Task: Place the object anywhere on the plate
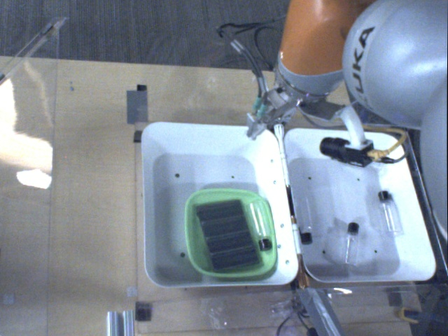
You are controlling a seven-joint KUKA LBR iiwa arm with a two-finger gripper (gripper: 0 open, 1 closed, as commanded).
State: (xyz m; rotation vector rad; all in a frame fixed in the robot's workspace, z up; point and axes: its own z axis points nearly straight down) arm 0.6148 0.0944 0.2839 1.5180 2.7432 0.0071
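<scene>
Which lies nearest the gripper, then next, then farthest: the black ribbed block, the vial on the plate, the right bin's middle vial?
1. Vial at the green plate's right edge.
2. Black ribbed block, plate's centre.
3. Middle vial, right bin.

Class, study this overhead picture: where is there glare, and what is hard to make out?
Camera view: strong glare whitens the bench at far left; the clear vials nearly vanish against the white right bin; the gripper looks small and soft; the green plate reads clearly.
</scene>
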